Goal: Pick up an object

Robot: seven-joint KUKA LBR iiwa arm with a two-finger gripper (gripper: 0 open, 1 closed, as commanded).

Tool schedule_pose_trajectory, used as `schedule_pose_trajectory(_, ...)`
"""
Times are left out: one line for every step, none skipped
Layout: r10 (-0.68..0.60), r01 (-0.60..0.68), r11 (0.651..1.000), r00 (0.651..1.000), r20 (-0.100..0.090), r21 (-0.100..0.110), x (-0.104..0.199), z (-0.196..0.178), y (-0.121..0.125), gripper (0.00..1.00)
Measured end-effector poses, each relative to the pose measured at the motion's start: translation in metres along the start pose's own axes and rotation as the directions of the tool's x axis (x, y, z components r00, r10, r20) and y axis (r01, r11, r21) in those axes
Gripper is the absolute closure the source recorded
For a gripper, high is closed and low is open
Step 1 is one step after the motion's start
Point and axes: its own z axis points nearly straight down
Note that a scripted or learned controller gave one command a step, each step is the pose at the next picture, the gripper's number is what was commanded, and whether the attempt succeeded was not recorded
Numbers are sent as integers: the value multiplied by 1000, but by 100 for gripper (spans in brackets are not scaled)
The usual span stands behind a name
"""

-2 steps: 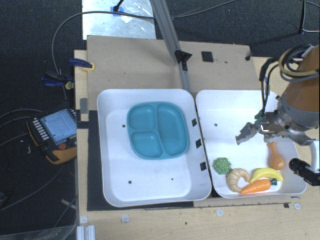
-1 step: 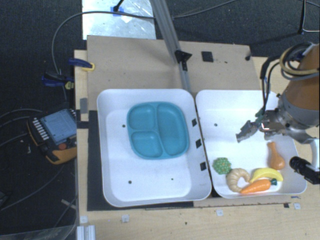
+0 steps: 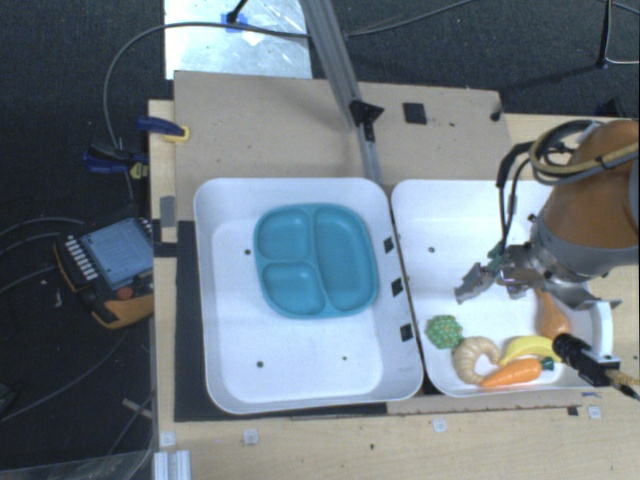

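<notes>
In the right bin (image 3: 440, 218), several toy foods lie along the near edge: a green broccoli (image 3: 443, 329), a beige croissant (image 3: 474, 354), a yellow banana (image 3: 530, 347) and an orange carrot (image 3: 512, 372). Another orange piece (image 3: 552, 316) is partly hidden under the arm. My gripper (image 3: 492, 280) hovers over the bin's right half, just above and behind the foods. It is open with nothing between its fingers.
The left bin (image 3: 230, 348) holds a blue divided plate (image 3: 316, 260). A grey pole (image 3: 335, 53) slants across the back of the bench. Tools and a handheld device (image 3: 110, 268) lie on the floor at the left.
</notes>
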Motion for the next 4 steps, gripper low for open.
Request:
schedule_pose_trajectory(0,0,1000,1000,0,2,-8,51,7,0)
schedule_pose_trajectory(1,-1,1000,1000,0,0,-8,102,7,0)
schedule_pose_trajectory(0,0,1000,1000,1,-2,-8,90,8,100)
schedule_pose_trajectory(2,-2,1000,1000,1,-2,-13,42,0,100)
